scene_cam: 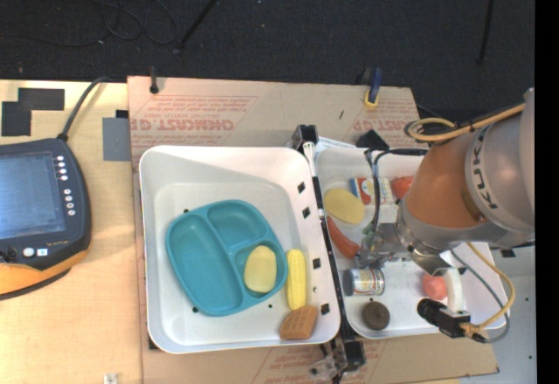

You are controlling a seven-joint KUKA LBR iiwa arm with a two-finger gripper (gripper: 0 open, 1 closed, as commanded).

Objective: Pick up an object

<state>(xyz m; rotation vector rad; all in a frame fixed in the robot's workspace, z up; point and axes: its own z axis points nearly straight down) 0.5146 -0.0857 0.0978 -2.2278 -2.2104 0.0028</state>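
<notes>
Your arm reaches in from the right and hangs over the right bin, with the gripper low near that bin's left wall, just above a small silver can. Whether its fingers stand apart or closed you cannot tell from this slant, since the wrist and cables cover them, and nothing is visibly held. The can lies closest to the gripper, so treat it as the likely target: it looks rigid and light, but smooth metal is slippery, and on its side it may roll away if you nudge it. Take it across the body, square to its axis, not by the rims. Just below it sits a dark round piece, small and probably firm, harder to pinch cleanly. A yellow rounded object rests further up the same bin, and a red-pink item lies to the right, partly under the arm. The left bin holds a teal divided plate, a corn cob and a brown waffle-like piece, all well apart from the gripper.
</notes>
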